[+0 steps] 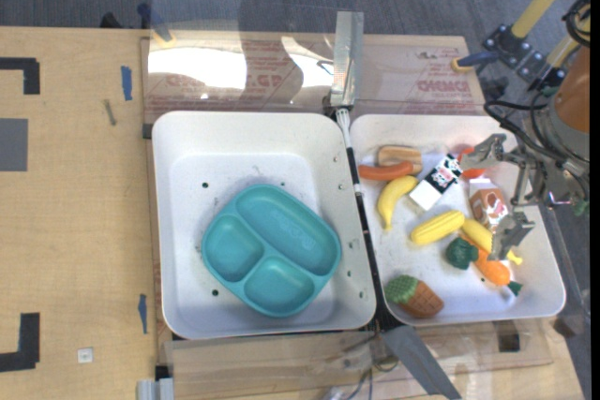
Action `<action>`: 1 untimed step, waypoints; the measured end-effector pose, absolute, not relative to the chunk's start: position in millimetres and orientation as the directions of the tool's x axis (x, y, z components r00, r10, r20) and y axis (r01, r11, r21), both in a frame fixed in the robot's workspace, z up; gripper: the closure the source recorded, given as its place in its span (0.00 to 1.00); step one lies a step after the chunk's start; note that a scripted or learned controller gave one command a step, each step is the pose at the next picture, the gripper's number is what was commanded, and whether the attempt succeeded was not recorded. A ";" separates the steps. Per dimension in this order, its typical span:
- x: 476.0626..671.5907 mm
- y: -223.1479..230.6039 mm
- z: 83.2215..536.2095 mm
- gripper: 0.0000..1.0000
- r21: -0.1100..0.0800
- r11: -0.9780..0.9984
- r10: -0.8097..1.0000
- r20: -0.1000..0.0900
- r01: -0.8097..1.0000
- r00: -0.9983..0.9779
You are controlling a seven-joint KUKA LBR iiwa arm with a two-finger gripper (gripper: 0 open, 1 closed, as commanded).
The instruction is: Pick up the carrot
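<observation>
Pincer (502, 192) spread wide over the right bin (553, 300); carrot (493, 273) seemingly lies just below it

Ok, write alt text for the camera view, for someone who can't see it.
The gripper hangs over the right edge of the right white bin, just above an orange toy carrot lying among toy food: a banana, corn cob, hot dog and pineapple. The left bin holds a teal divided plate.

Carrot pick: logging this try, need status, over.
Pincer low in right bin, fingers spread. Carrot just below it, not held. Broccoli and corn crowd its left.
</observation>
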State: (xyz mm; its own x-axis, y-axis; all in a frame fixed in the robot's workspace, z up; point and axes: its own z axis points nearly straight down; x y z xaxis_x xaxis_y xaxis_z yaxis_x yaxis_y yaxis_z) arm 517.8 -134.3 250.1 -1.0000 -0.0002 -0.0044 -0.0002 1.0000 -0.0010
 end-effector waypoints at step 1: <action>500.0 -174.9 86.1 0.00 -0.001 0.996 0.090 -0.005 0.090 -0.996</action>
